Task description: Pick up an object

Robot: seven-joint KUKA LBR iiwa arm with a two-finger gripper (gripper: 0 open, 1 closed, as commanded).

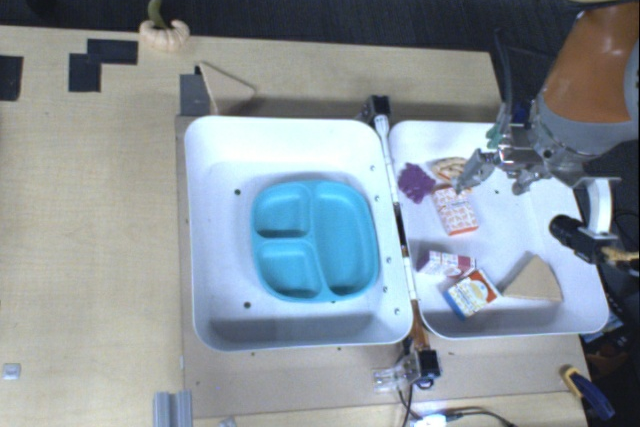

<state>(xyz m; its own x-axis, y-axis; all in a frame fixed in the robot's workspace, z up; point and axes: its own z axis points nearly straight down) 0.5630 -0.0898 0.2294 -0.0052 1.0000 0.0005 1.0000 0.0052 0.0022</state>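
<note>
The arm (590, 75) reaches over the right bin (590, 310). Its gripper (497, 170) looks spread, holding nothing. Just beside it lies a small card (455, 212), flat, light and bendy; grab its edges.

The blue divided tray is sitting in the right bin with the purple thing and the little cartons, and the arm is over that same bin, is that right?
Not quite. The camera view shows the blue divided tray alone in the left bin. The purple thing and the little cartons do lie in the right bin, and the arm is over that bin.
</note>
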